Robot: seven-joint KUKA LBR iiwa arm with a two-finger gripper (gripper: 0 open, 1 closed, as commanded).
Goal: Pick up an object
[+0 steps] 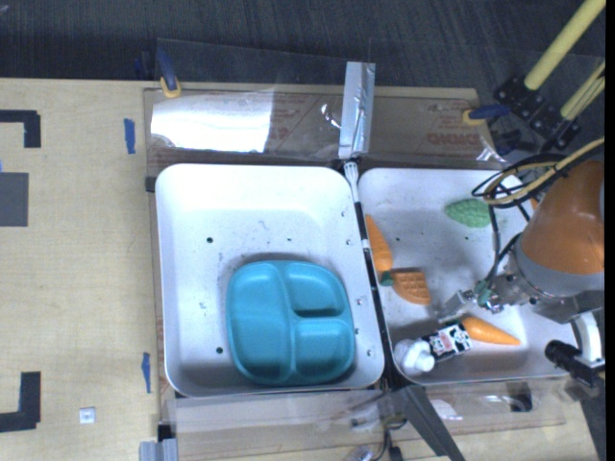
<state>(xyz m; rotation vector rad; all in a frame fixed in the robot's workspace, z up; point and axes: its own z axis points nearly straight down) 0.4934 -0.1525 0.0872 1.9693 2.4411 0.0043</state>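
The right bin holds several small objects. A green leaf-shaped piece lies near its back. An orange carrot-like piece rests against its left wall, and an orange waffle-textured piece sits just to the right of that. An orange cone and a small white bottle with a black label lie near the front wall. My gripper hangs low in this bin, just above and behind the orange cone and to the right of the waffle piece. I see nothing held in it.
The left bin holds a blue divided plate toward its front. A metal divider stands behind the wall between the two bins. The arm's orange band and cables overhang the right bin's right side.
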